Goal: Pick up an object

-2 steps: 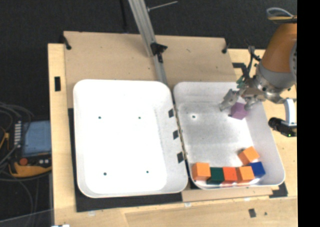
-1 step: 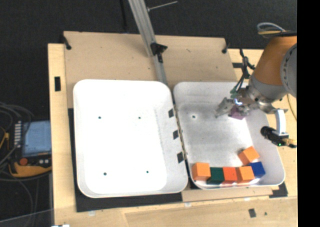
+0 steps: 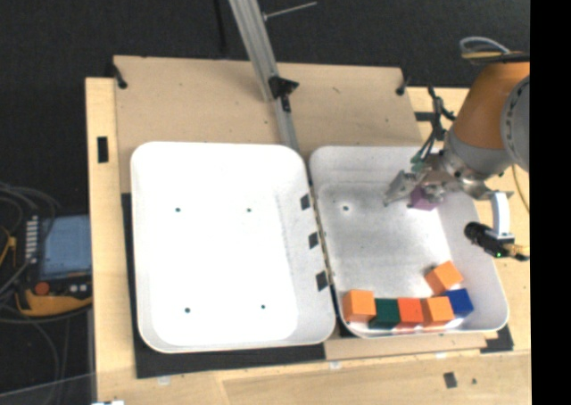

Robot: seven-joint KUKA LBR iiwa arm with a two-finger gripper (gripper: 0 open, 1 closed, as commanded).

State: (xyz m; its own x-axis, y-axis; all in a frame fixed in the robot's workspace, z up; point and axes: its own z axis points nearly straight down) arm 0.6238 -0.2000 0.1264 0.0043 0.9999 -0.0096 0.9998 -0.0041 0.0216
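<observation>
Coloured blocks (image 3: 410, 308) along front wall; purple block (image 3: 423, 199) beside fingers (image 3: 403, 185)

No text, label, brand, number or sign can be read anywhere on the bench, the two bins or the arm at this resolution.

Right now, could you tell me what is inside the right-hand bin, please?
The right-hand bin holds orange blocks, a green block and a blue block along its near edge. A purple object sits partly covered beneath the gripper.
</observation>
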